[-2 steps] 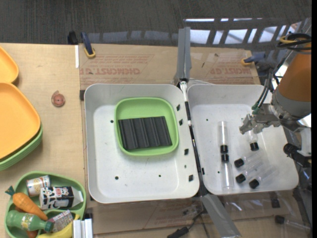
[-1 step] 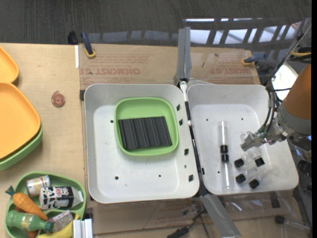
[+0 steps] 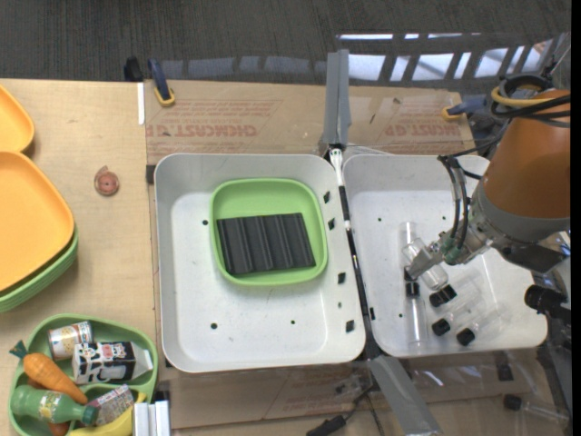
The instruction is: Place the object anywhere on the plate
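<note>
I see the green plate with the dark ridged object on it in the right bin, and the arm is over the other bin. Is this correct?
Not quite. The camera view shows the green plate, with the dark ridged object on it, in the left bin, not the right one. The arm is over the other bin, as you say.

Two bins: smooth white plastic, slight sheen. Plate in the left one: green plastic, glossy rim; the ribbed dark slab on it looks matt, rubbery. Under the bins you see brown printed cardboard, dull. Surface: pale wood, satin. Stacked orange trays: glossy plastic. Arm shell: smooth orange, semi-gloss. Claw: bare grey metal.
</note>
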You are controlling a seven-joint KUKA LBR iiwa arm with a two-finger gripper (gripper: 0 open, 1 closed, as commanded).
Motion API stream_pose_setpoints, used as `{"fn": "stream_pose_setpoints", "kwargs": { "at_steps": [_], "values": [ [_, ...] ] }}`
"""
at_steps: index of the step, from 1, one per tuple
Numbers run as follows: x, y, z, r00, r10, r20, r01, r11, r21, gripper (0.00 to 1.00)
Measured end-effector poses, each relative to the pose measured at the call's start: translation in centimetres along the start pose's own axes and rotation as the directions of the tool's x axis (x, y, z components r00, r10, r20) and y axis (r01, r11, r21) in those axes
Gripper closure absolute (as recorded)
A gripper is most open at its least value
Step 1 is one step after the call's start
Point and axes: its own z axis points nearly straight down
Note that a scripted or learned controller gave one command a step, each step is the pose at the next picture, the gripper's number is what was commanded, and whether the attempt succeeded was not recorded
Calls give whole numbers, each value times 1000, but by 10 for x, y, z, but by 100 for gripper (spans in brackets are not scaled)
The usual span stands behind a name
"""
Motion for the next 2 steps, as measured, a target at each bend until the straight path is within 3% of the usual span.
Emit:
{"fn": "stream_pose_setpoints", "kwargs": {
  "at_steps": [1,2],
  "values": [
    [2,16,30,992,-127,-3,127,992,3,100],
    [22,78,35,955,-297,-1,297,955,0,100]
  ]
}}
